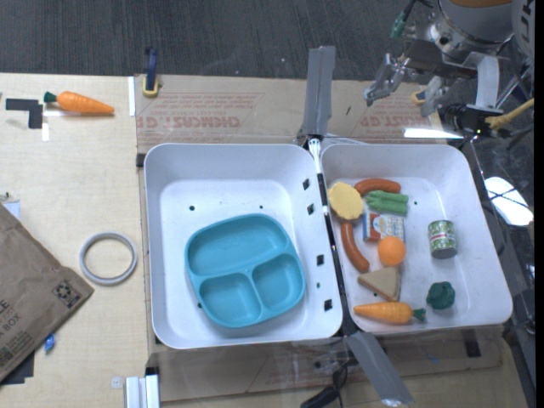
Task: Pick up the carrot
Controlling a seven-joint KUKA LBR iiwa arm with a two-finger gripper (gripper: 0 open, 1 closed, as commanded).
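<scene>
At the near edge of the right bin (476,228) lies the carrot (384,313), long axis running left-right, orange tip left and green top right, just below a tan wedge (382,282). Beyond the bin's far rim hangs the gripper (406,79), fingers spread and holding nothing. The carrot lies well apart from it, nearly straight toward the camera and down. A grasp would likely close across its width.

The open two-finger gripper (405,82) hangs above the far edge of the right white bin (476,189), well apart from the orange toy carrot with green top (388,313) lying at that bin's near wall.
</scene>
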